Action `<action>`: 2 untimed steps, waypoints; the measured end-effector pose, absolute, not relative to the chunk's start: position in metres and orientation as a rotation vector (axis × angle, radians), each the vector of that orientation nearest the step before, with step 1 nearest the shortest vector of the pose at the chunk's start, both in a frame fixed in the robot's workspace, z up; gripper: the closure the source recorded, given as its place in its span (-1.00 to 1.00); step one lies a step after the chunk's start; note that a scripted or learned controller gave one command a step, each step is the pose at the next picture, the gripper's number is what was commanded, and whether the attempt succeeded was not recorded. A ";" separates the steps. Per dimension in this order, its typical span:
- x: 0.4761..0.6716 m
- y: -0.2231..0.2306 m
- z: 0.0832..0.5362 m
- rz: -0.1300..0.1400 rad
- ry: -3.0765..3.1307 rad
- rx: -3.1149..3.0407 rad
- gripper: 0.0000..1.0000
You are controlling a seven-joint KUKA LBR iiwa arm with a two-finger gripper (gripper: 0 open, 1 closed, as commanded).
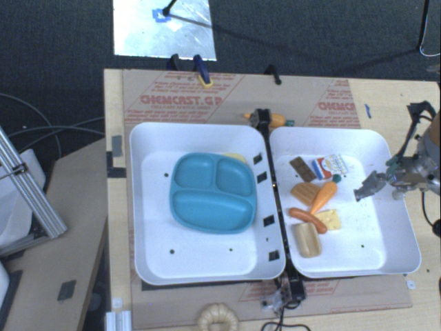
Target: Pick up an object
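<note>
The gripper (365, 188) is seen hovering over the right side of the right bin (396, 254), nothing held; whether the jaws are open or closed cannot be told. The toy foods, a carrot (324, 196), a sausage (307, 218) and a bread piece (306, 240) among them, are crowded touching near the bin's left wall, so a descent could be spoiled by two pieces being nudged or pinched together.

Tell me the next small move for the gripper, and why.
Probably shift the gripper left toward the toy carrot. It sits over bare floor in the right bin, apart from the food pile, with nothing seen between its fingers.
</note>
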State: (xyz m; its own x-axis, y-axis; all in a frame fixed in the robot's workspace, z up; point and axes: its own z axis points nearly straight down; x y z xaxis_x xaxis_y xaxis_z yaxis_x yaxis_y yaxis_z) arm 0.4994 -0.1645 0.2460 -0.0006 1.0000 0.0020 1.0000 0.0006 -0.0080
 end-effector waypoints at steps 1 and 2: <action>0.502 -0.164 0.251 -0.002 -2.226 -2.219 -1.00; 0.497 -0.155 0.201 -0.001 -2.223 -2.219 -1.00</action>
